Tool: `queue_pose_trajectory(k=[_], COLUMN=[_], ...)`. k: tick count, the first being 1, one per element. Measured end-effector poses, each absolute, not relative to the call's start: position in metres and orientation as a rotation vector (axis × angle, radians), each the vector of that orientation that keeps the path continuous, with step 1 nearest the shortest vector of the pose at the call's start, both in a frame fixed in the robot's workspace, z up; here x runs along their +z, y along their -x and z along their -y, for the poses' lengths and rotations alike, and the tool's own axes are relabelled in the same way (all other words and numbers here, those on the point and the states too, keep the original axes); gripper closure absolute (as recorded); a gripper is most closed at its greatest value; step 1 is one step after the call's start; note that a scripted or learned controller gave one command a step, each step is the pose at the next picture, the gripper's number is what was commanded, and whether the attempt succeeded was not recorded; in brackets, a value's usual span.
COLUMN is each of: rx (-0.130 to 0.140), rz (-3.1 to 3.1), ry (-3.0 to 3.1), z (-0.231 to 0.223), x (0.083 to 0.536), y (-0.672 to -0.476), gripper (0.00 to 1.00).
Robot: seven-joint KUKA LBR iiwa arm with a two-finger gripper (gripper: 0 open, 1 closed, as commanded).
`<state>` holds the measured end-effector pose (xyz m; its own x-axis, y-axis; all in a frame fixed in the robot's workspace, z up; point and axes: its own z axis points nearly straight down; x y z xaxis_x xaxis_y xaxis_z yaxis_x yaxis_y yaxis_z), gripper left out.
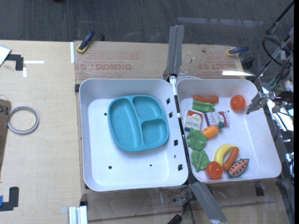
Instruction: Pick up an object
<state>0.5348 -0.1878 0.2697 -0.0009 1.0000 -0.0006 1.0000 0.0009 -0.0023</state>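
The right bin (261,143) holds several toy foods: a red tomato (237,102), a sausage (206,98) above a green pepper (203,106), two small packets (194,120), a carrot (210,131), green leaves (196,140), a banana (223,152), a second tomato (214,170) and a watermelon slice (238,167). My gripper (256,105) hangs at the bin's upper right edge, just right of the red tomato and apart from it. It is small and partly cut off among cables. Nothing shows in its grasp.
The left bin (93,162) carries a teal divided plate (138,122). A tape roll (20,120) lies on the wooden bench at far left. A grey post (175,50) stands behind the seam between the bins. Cables crowd the right edge.
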Motion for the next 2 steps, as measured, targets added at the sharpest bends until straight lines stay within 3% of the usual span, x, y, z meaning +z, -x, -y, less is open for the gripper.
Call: queue_pose_trajectory(k=[1, 2], rx=[0.002, -0.012], rz=[2.426, 2.576], ry=[1.994, 1.826], z=[0.133, 0.107], x=[0.174, 0.102], y=[-0.532, -0.550], gripper=[0.00, 0.00])
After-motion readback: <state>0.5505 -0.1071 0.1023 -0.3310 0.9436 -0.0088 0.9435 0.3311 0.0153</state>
